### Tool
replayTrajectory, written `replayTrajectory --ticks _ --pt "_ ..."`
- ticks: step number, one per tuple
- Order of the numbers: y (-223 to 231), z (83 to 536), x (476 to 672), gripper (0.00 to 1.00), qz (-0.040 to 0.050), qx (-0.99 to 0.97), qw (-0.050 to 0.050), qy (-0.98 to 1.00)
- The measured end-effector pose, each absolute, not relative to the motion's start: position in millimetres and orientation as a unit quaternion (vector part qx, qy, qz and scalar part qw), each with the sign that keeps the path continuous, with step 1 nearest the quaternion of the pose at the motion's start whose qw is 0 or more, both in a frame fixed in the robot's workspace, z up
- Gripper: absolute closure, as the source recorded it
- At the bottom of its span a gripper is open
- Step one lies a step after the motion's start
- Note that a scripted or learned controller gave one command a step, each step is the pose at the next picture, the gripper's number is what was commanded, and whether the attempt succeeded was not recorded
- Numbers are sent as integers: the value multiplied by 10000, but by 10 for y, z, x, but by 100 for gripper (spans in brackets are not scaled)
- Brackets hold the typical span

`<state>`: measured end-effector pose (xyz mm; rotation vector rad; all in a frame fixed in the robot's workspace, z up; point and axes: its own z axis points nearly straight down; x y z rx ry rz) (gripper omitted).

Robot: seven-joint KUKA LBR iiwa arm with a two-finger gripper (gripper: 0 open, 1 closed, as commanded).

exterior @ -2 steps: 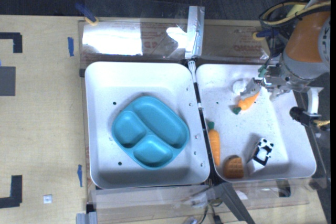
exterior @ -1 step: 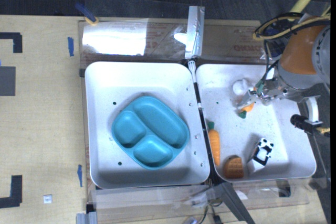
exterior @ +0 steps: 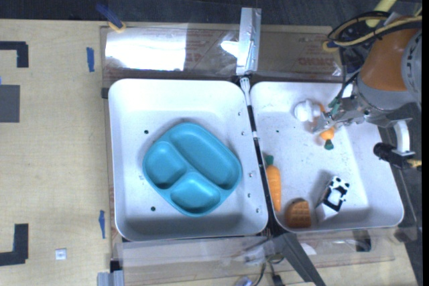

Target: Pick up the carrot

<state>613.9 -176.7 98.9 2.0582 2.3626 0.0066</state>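
Observation:
The carrot (exterior: 273, 187) is orange with a green top. It lies lengthwise along the left wall of the right bin (exterior: 375, 211), green end pointing to the back. My gripper (exterior: 333, 117) hangs over the back part of the same bin, well behind and to the right of the carrot. The carrot lies free, with nothing touching it from above. A small orange and teal piece (exterior: 327, 138) sits just under the gripper's tip, and a white lump (exterior: 305, 110) lies to its left.
A brown round item (exterior: 299, 212) rests right next to the carrot's lower end. A black and white toy (exterior: 336, 194) stands to the right of that. The left bin (exterior: 127, 110) holds a blue divided plate (exterior: 192, 167). A clear wall (exterior: 248, 43) rises behind the bins.

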Motion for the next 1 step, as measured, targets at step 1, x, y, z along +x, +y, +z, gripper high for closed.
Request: replayTrajectory --ticks 1 --pt "-790 1888 6186 100 34 6127 33 7903"
